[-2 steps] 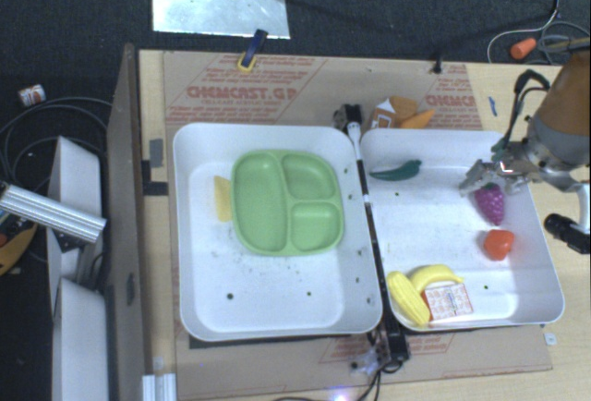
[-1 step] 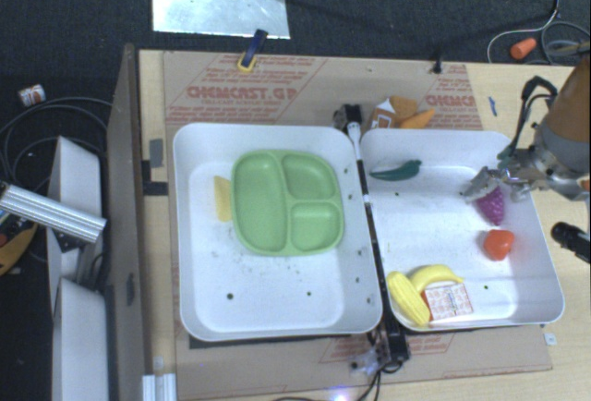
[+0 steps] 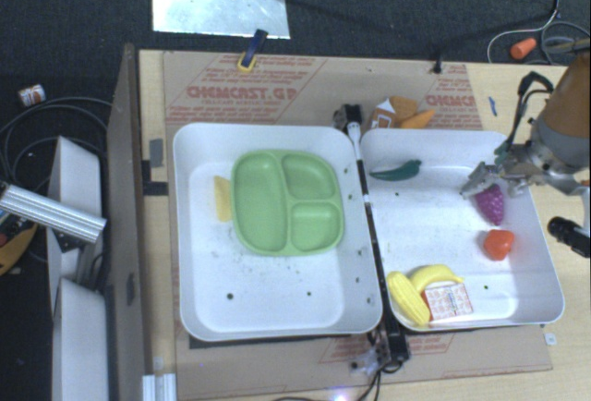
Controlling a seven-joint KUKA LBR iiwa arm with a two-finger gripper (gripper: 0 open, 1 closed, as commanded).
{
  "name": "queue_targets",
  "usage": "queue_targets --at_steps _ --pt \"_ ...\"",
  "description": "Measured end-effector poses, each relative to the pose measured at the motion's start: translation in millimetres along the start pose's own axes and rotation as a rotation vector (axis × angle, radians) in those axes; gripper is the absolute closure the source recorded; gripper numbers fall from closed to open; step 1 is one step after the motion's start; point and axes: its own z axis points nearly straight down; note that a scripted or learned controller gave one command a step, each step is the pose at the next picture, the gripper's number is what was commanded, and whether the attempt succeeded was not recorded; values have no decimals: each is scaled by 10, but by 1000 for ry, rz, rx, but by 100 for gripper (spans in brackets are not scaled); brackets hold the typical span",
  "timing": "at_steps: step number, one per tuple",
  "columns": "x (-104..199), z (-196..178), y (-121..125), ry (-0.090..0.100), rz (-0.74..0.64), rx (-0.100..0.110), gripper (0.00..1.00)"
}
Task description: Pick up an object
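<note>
The end effector is placed directly over the purple grapes in the right bin, its fingers spread open above them; nothing is gripped yet, so the pick is judged undone. The arm is extended inward from the right, wrist angled downward.

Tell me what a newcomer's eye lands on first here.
The big green divided plate in the left bin stands out most. Next comes the gripper at the right bin's far right side, right above a purple toy, with an orange-red tomato just nearer the camera.
</note>
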Motion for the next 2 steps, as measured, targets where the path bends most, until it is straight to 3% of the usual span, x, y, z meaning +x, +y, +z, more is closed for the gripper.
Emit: queue_targets --at_steps 1,2 --pt "1 -42 104 0 0 -1 0" --pt "0 -245 -7 0 2 0 0"
